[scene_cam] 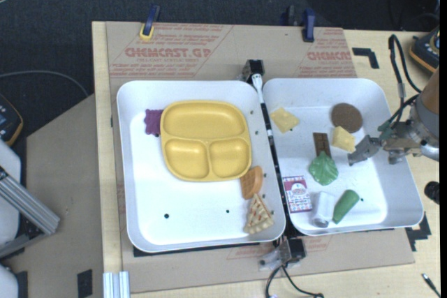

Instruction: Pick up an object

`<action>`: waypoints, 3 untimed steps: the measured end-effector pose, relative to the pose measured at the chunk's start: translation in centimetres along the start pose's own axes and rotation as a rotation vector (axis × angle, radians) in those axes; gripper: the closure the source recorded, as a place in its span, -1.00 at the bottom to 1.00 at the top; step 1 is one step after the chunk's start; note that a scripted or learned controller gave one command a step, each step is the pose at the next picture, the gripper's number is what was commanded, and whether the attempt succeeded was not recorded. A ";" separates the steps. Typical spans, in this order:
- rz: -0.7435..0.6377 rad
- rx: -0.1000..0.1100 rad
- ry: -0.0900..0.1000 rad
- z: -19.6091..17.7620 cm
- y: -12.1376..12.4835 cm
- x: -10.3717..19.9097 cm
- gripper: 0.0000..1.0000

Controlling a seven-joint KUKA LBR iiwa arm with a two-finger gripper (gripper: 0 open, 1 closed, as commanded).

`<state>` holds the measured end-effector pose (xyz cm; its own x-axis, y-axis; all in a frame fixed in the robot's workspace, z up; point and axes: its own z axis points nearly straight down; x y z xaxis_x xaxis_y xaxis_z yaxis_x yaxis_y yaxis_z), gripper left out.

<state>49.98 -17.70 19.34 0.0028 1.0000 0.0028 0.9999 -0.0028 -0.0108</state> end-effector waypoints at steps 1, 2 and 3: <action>-0.003 -0.010 -0.003 -0.5 0.3 0.0 -1.00; -0.002 -0.005 0.000 3.9 0.6 -0.2 -1.00; -0.002 -0.004 0.000 9.9 1.1 -0.7 -1.00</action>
<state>50.95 -18.33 9.39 0.0011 1.0000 0.0031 1.0000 -0.0011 -0.0069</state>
